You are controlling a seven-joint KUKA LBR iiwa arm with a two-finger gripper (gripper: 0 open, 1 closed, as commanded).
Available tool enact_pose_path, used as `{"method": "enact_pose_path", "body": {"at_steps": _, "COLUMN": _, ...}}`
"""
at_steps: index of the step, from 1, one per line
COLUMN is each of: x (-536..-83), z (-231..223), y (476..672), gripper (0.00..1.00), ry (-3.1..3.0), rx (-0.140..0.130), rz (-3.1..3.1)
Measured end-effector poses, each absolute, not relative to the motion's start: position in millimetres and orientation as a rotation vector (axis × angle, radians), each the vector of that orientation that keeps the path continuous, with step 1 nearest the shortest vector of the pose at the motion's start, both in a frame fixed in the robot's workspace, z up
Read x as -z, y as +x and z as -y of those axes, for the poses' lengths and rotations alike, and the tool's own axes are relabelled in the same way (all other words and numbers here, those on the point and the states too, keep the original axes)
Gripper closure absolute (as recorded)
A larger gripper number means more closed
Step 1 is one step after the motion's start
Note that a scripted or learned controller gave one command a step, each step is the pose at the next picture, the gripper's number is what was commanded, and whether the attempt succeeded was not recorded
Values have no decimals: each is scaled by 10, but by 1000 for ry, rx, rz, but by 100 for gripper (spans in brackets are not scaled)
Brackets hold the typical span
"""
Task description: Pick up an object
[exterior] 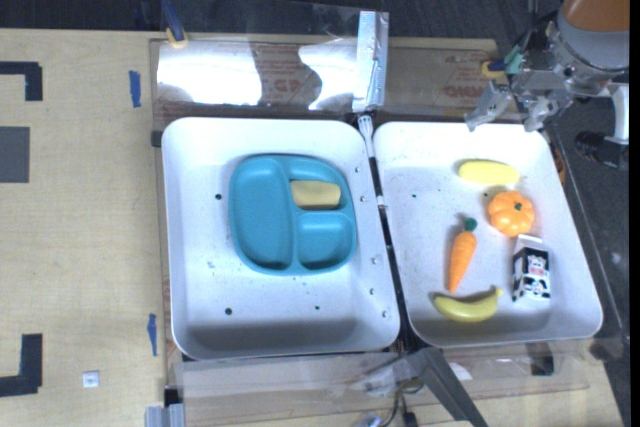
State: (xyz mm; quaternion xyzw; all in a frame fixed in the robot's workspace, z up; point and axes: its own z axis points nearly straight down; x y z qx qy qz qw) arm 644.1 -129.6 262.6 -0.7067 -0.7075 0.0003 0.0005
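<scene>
Camera view: gripper [510,112], fingers spread and holding nothing, hovered beyond right bin [575,215]; lemon [488,172] lay nearest, suited a centred descent.

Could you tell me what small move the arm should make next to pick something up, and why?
Probably bring the tool down and inward over the yellow lemon-like piece. The tool sits at the right bin's far rim, above the bin, and that piece is the nearest object, lying apart from the small pumpkin.

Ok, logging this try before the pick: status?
Gripper above right bin's far rim, holding nothing. Carrot, pumpkin, two bananas, milk carton untouched. Nothing blocking.
</scene>
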Motion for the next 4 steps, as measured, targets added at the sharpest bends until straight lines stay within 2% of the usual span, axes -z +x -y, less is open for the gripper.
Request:
{"method": "enact_pose_path", "body": {"at_steps": 1, "x": -1276, "z": 1146, "y": 5983, "gripper": 0, "ry": -2092, "rx": -8, "rz": 2333}}
{"method": "enact_pose_path", "body": {"at_steps": 2, "x": -877, "z": 1085, "y": 5355, "gripper": 0, "ry": -1915, "rx": 7, "rz": 2498}}
{"method": "enact_pose_path", "body": {"at_steps": 3, "x": -995, "z": 1094, "y": 5377, "gripper": 100, "ry": -1922, "rx": 12, "rz": 2502}}
{"method": "enact_pose_path", "body": {"at_steps": 4, "x": -1014, "z": 1363, "y": 5306, "gripper": 100, "ry": -1610, "rx": 2, "rz": 2704}}
